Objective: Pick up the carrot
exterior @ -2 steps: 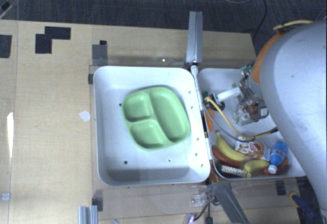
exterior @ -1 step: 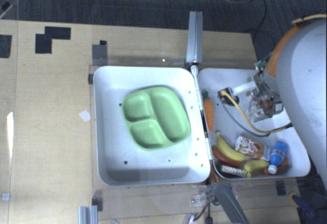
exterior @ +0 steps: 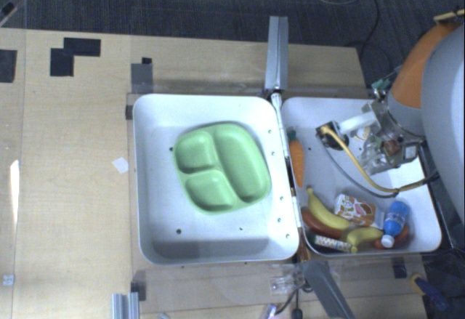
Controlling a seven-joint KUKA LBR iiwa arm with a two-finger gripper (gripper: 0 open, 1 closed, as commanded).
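One carrot (exterior: pixel 296 162) lies in the right bin (exterior: pixel 433 232), tight against its left wall, long way running up and down. The jaws (exterior: pixel 381 147) hang well off to its right; whether they are spread or closed cannot be told.

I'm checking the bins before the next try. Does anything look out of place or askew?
The carrot lies pressed along the right bin's left wall, apart from the banana and the other items piled at the near edge. The green tray sits skewed in the left bin. Nothing looks spilled.
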